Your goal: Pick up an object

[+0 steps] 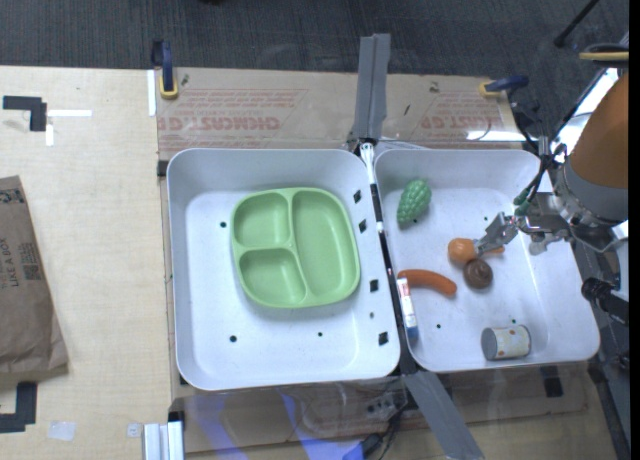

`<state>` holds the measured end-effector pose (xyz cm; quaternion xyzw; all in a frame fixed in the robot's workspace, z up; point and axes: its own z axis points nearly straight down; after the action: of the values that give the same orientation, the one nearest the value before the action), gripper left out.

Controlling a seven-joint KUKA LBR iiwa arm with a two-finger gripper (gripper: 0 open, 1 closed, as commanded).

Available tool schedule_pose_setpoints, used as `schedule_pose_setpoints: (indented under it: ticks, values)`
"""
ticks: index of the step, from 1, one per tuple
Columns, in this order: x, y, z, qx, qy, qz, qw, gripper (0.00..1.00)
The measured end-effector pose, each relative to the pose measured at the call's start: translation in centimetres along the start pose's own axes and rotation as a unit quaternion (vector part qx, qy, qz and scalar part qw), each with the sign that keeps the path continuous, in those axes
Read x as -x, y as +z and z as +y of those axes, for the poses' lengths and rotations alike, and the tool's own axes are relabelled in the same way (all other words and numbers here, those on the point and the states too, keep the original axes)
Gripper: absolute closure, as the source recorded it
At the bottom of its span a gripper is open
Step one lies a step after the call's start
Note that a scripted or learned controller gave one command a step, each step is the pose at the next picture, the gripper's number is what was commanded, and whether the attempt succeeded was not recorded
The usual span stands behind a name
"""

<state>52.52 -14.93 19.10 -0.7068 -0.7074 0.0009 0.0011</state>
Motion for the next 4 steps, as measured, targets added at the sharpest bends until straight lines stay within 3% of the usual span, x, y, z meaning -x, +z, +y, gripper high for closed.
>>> schedule_pose_setpoints:
  ticks: [1, 2, 3, 4]
  values:
    - [-2.3, 9.9, 1.9, 0.001, -0.032, 0.000, 0.9995, 0.00]
    - [-2.1, 9.1, 1.9, 0.000, -0.029, 0.000, 0.9996, 1.00]
    - [-2.1, 9.1, 1.9, 0.000, -0.029, 0.000, 0.9996, 0.00]
    - [-2.4, 10.0, -4.8, 0.000, -0.070, 0.000, 0.9976, 0.00]
